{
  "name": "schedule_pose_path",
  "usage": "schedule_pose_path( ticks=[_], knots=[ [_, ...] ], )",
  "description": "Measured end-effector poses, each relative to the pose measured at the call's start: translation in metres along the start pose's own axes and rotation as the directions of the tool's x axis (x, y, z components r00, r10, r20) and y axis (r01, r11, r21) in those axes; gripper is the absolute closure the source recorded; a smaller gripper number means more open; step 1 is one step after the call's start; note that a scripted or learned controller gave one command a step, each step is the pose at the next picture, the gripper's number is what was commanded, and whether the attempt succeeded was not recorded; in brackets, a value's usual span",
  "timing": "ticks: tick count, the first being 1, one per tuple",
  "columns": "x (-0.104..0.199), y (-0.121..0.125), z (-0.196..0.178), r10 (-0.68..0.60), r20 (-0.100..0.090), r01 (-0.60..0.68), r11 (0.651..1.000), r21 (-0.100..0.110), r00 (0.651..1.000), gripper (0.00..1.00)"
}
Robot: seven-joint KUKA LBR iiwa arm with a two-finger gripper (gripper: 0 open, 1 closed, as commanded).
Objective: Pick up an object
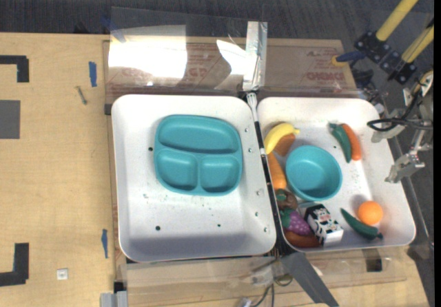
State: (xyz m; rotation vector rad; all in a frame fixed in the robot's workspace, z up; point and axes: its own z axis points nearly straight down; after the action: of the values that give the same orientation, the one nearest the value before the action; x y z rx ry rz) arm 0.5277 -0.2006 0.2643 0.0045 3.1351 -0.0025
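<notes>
1. The end effector [405, 161] appears as a grey metal part with cables at the right rim of the right bin [396, 230]. It is above the rim and touches no object. One cannot tell if it is released or clenched.
2. The objects to pick are all in the right bin, and they are small toy foods.
3. Nearest to the end effector is one round orange fruit [371, 212], with one dark green vegetable [363, 225] just beside it, pointing to the lower right.
4. At the far right corner lie one green pepper [340, 135] and one orange carrot [353, 143], touching. Their long axes go from upper left to lower right.
5. In the middle stands one teal bowl [313, 171], with its opening up.
6. One yellow banana [281, 137] lies by the left wall, its long axis going from lower left to upper right.
7. Under it, one long orange piece [277, 172] lies along the same wall.
8. At the near side are one bunch of purple grapes [298, 221] and one small black and white box [323, 223].
9. The left bin [131, 216] holds one teal plate [198, 154] with three compartments.
10. Both bins stand on the tabletop [48, 182].
</notes>
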Motion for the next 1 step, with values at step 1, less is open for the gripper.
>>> schedule_pose_path(
  ticks=[1],
  knots=[
    [0.0472,-0.0177,0.1506,-0.012,-0.002,0.012,1.0,-0.003,1.0,0.0]
  ],
)
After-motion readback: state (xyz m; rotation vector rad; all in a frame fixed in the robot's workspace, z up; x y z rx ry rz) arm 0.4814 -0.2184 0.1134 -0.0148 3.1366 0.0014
